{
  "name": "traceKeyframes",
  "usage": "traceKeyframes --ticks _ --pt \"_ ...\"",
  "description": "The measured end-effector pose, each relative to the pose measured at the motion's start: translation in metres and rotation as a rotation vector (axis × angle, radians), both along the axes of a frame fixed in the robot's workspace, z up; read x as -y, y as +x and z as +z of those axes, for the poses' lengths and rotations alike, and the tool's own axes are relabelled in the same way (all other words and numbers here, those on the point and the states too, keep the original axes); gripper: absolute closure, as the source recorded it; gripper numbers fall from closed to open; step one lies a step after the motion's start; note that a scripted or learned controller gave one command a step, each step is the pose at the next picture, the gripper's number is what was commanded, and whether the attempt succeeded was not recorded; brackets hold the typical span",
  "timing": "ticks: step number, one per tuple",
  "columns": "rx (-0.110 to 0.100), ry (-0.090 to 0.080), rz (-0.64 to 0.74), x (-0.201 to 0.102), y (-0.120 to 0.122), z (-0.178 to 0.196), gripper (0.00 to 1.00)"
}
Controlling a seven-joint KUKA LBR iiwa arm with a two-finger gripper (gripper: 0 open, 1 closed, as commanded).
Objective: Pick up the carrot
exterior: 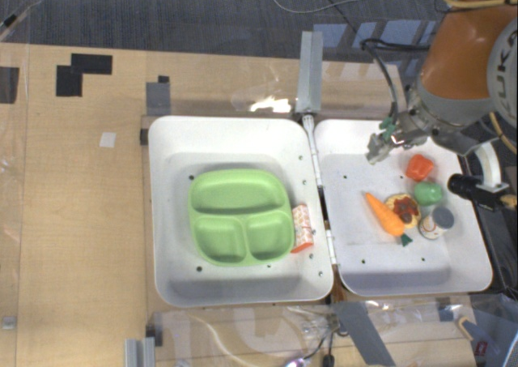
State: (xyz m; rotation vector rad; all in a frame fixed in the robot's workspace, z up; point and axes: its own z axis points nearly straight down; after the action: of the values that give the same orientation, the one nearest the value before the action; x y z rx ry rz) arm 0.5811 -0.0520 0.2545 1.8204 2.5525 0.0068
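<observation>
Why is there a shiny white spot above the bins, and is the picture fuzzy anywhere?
In the camera view, the bright patch is glare from a light bouncing off the tan wooden bench. The green three-part plastic tray and the orange carrot look fairly sharp, while the metal gripper is a little smeared, and the small toys beside the carrot blur together.

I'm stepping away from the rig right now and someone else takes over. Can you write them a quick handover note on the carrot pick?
Hand: hovering over the upper left part of the right bin, holding nothing that I can see; whether it is open or shut is not clear.
Carrot: lying in the right bin, below the hand, next to a cluster of small toy foods.
Left bin: holds a green divided tray.
Done: nothing yet; carrot not grasped.
Left: lower onto the carrot, grip, lift.
</observation>
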Motion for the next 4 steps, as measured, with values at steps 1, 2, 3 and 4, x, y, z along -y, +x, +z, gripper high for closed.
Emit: traceKeyframes --ticks 1,2,3,4 --pt "-0.001 0.000 0.000 0.000 0.000 0.000 0.00" --pt "-0.005 -0.001 0.014 0.060 -0.021 -0.111 0.00" --pt "0.015 -0.004 0.075 0.089 -0.040 -0.161 0.00" --pt "0.028 -0.010 0.074 0.090 -0.037 -0.148 1.00"
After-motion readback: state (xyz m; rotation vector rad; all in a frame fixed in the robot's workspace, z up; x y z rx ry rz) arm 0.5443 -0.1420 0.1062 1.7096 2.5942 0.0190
